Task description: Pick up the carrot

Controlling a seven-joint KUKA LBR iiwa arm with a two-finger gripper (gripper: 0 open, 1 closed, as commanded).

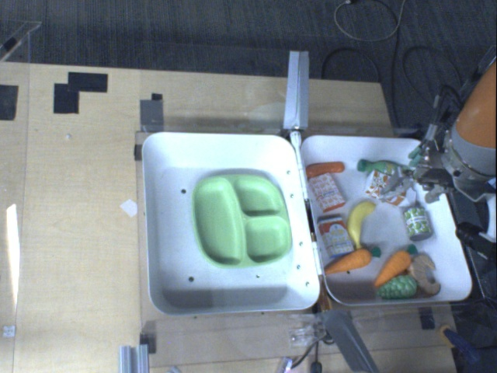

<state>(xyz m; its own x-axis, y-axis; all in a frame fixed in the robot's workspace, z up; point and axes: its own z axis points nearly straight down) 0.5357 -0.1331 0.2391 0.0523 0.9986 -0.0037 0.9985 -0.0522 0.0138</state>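
Hovering tool (419,179) at right bin's (458,290) far right edge, grip state unclear; two carrots (349,261) (394,265) near its front edge.

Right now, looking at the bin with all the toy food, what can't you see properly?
- Gripper: blurred in the camera view, so open or shut is unclear.
- Arm: cut off by the right edge.
- Two small packets: labels too small to read.
- Can: label too small to read.
- Brown thing by one carrot: too small to identify.
- Wrapper: partly hidden by the gripper.
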